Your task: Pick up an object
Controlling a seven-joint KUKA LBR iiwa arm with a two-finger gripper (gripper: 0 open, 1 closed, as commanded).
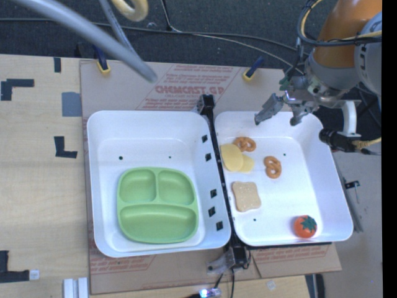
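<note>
The tool [280,112] hangs spread wide and empty above the right bin's [329,166] far rim, clear of the pretzels [245,144], ready for descent.

two pretzels [244,144], one tomato [304,226], one toast [246,196]

Five small food items lie flat in the right bin [322,166]. One pretzel [245,144] sits near the far left, touching the pale yellow chips [236,158] just below it. A second pretzel [272,166] lies to their right, apart. A slice of toast [246,196] rests nearer, and a red tomato [304,226] occupies the near right corner
</note>
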